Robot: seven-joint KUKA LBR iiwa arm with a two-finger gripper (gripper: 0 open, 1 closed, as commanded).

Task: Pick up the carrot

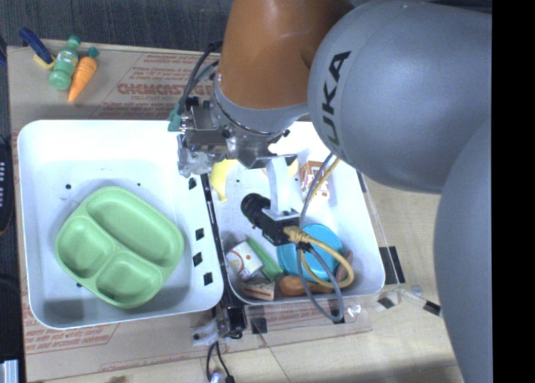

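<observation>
My gripper (194,158) over bins' divider, grip state unclear. Carrot (82,78) outside left bin (33,206), beyond far corner.

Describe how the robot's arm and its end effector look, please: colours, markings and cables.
The arm is a bulky, rounded grey body bearing dark "KUKA" lettering. Above the wrist sits a smooth orange band. Below it, the end effector is a small block of grey metal with a teal part, and thin black cables run down to it.
</observation>
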